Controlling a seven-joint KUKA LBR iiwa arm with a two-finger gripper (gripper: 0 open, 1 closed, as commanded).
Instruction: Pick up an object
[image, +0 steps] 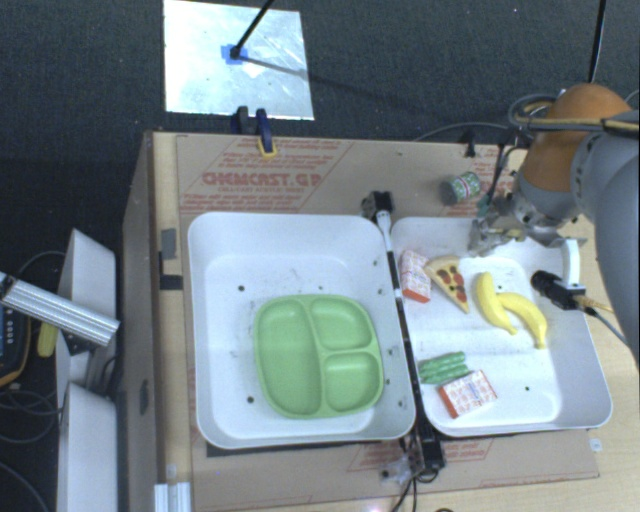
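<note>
The right bin (585, 375) holds several toy foods. A pizza slice (450, 280) lies beside a small red and white carton (414, 276) near the bin's left wall. Just right of them is a yellow banana bunch (508, 305). Toward the front lie a green pod (441, 366) and a red and white box (468, 392). My gripper (486, 238) hangs at the back of the right bin, just behind the pizza slice and the bananas, with nothing visibly held.
The left bin (215, 260) carries a green divided plate (318, 354). A small striped can (463, 187) lies on the cardboard behind the right bin, close to the gripper. The arm (575, 165) reaches in from the right over the bin's back corner.
</note>
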